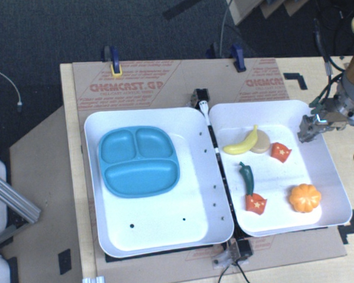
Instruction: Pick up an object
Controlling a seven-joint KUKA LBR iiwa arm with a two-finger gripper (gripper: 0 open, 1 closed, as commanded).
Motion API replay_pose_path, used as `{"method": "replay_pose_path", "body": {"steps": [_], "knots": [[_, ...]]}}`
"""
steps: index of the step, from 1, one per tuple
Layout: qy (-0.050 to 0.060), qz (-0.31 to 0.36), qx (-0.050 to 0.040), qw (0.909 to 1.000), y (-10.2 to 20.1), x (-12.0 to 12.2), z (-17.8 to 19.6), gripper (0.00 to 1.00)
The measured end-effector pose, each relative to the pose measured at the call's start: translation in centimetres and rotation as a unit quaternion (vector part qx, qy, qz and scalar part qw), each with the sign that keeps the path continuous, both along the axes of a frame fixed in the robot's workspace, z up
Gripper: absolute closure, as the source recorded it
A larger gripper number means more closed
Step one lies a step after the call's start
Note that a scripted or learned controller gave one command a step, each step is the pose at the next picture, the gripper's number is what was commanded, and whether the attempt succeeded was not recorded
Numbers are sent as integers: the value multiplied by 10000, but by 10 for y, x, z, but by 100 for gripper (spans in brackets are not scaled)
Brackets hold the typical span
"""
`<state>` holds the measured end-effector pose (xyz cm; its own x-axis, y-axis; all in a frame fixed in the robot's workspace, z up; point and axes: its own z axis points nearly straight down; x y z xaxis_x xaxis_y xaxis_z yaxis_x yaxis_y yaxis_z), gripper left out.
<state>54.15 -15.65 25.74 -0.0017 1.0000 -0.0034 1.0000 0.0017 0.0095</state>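
The right bin [327, 158] holds a yellow banana [240, 144] lying against a tan round piece [261, 143]. Right of them is a small red piece [280, 152]. Further forward lie a green chili [246, 177], a second red piece [256, 203] and an orange pumpkin [304, 197]. My gripper [311, 128] hangs over the bin's right rim, just right of the first red piece, with nothing seen in it.
A blue divided plate [139, 160] lies in the left bin [153, 235]. Both bins sit on a cardboard sheet [161, 79] held by blue clamps [115, 58] at the back. Cables run behind the arm at the upper right.
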Motion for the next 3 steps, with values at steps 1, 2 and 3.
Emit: {"method": "replay_pose_path", "body": {"steps": [1, 2, 3], "knots": [[27, 26, 15, 10000, 58, 26, -4, 100], [51, 10, 20, 10000, 105, 33, -10, 100], [29, 23, 21, 10000, 161, 61, -13, 100]]}}
